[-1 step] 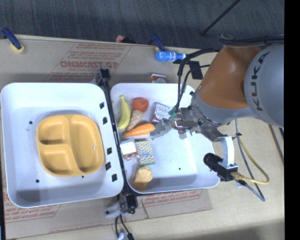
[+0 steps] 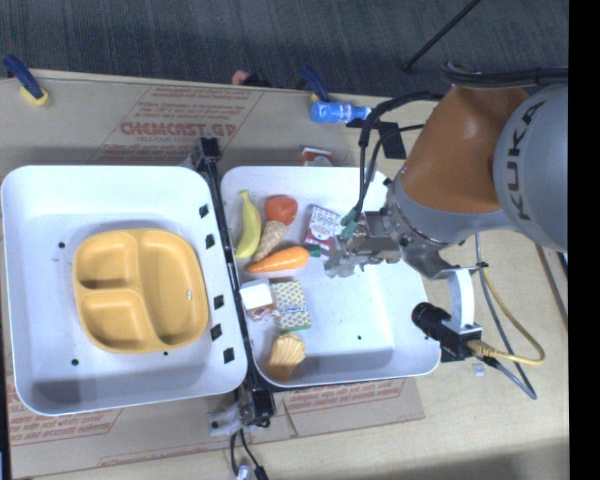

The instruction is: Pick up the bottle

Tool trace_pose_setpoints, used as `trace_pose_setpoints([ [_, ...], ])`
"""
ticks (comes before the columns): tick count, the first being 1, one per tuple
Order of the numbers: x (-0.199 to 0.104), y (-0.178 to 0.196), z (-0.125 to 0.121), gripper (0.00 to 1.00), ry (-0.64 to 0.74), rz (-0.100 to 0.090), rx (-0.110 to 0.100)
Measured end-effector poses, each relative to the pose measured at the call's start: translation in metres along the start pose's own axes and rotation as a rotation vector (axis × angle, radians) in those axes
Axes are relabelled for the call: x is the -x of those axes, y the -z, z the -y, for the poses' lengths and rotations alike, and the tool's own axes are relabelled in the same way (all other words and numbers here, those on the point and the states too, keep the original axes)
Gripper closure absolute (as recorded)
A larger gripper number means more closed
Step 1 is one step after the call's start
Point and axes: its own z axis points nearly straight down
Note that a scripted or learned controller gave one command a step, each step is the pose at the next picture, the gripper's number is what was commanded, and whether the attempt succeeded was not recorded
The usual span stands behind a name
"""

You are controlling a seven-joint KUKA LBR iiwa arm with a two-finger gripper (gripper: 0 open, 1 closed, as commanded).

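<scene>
Two white bins sit side by side on the bench (image 2: 500, 438), which is covered with printed cardboard. We see a yellow divided plate (image 2: 140, 290) lying in the left bin (image 2: 30, 268). The right bin (image 2: 380, 348) holds a cluster of small things toward its left half: a banana (image 2: 248, 225), a tomato (image 2: 281, 208), an ice-cream cone (image 2: 270, 238), a carrot (image 2: 278, 260), a red-and-white packet (image 2: 322, 225), a patterned packet (image 2: 291, 305), a small white box (image 2: 255, 296) and a yellow shell-shaped piece (image 2: 288, 351).

We see the grey arm (image 2: 480, 168) with its orange band reaching in from the right, and its end effector (image 2: 348, 253) hangs low over the middle of the right bin, just right of the carrot tip and below the red-and-white packet. We cannot tell whether it is spread or closed, and we see nothing held in it.

We find the bottle (image 2: 336, 113), blue with a lighter cap end, lying on its side on the cardboard beyond the far rim of the right bin, outside both bins and well apart from the end effector. Blue clamps (image 2: 28, 80) grip the cardboard's far edge.
</scene>
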Motion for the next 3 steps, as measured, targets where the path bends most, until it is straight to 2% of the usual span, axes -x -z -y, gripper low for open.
trace_pose_setpoints([
  [1, -0.015, -0.033, 0.017, 1.0, 0.185, 0.001, 0.004],
  [2, -0.048, -0.042, 0.017, 1.0, 0.389, 0.002, 0.004],
  [3, -0.099, -0.041, 0.016, 1.0, -0.115, 0.001, 0.006],
])
